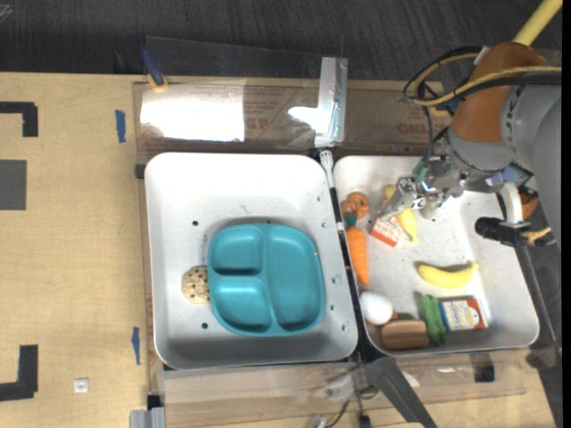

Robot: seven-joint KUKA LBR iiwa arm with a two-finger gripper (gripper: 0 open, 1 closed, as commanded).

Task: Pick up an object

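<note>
— Sitting in the left bin point(169, 185)? 
— A teal divided plate point(266, 277), a cookie point(195, 284) touching its left edge. 
— Right bin point(500, 328)? 
— Carrot point(358, 252), egg point(376, 308), banana point(445, 275), a carton point(465, 314). The pincer point(416, 194) hangs low over a small yellow piece point(407, 224); released or clenched, I cannot tell.

Both bins point(241, 172) are white. The left one bears a teal tray point(265, 277) and, at its 9 o'clock, a tan cookie point(194, 284) with dark specks. In the right bin: orange carrot point(358, 254), yellow banana point(445, 275), white egg point(376, 308), brown block point(404, 333), green bottle point(433, 318). The bench point(67, 239) is tan with blue tape marks.
</note>
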